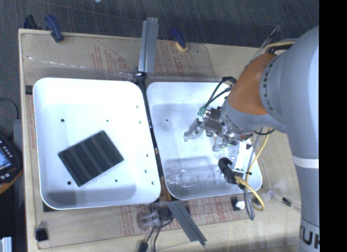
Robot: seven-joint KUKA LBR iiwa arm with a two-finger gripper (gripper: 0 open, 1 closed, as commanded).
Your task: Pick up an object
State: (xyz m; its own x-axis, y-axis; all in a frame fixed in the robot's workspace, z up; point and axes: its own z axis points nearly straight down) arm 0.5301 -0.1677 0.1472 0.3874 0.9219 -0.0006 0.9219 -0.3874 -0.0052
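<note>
the gripper (203, 134) sits in the middle of the right bin (162, 102), in the centre-right of the frame, hanging off the grey arm (295, 83) with its orange band. whether it is released or clenched cannot be told from this slant, and nothing can be seen in its grasp.

a clear plastic bottle (190, 176) lies on its side along the lower wall of the same bin. it lies below the gripper in the frame and a little to the left, near but apart from it, and its long axis runs left to right. judged from this, the next reach should go down-frame and close across the bottle's narrow width.

the other candidate, a dark ribbed slab (90, 157), lies flat in the left bin (49, 91) at lower left, well apart from the gripper.
</note>
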